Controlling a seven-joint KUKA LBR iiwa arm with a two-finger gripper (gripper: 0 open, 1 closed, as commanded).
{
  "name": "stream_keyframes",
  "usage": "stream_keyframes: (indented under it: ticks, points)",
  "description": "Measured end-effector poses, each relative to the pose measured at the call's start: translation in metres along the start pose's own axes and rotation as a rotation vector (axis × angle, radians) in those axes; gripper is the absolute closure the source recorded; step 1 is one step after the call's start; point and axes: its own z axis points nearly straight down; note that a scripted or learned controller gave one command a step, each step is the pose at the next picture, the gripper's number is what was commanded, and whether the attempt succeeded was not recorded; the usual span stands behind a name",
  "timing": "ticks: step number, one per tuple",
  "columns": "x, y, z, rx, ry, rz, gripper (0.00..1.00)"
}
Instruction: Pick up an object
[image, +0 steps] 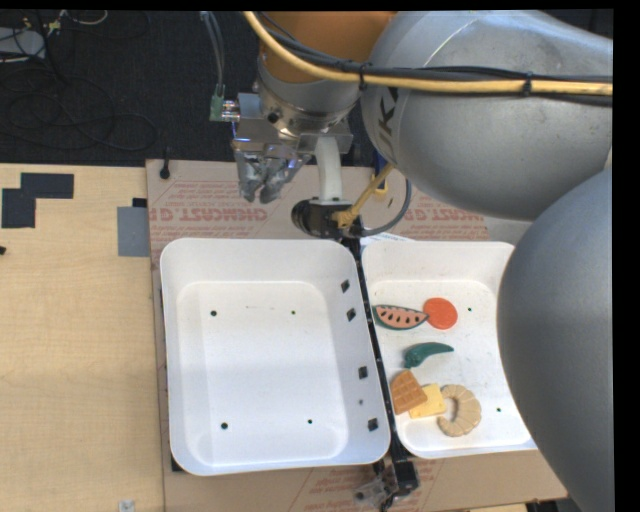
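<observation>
Overhead, the grey arm (500, 110) hangs its gripper (262, 180) past the far rims of both bins, with nothing between its fingers.

Largest below the gripper is the left white bin (180, 300), lying nearest to it on the bench; the right white bin (500, 262) sits beside that one, farther from the tool and partly under the arm. The fingers hang close together, though whether they are fully closed cannot be told. All the objects lie in the right bin, well apart from the gripper: a watermelon slice (400, 318), a round cracker-like piece (460, 410), a waffle-like square (407, 392), a yellow cheese wedge (431, 402), a green pepper-like piece (427, 353) and an orange-red disc (440, 313).
</observation>
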Motion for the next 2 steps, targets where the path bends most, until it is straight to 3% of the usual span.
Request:
stream_keyframes:
  ticks: [2]
  points:
    - [0.018,-0.015,-0.001,0.003,0.0,-0.001,1.0]
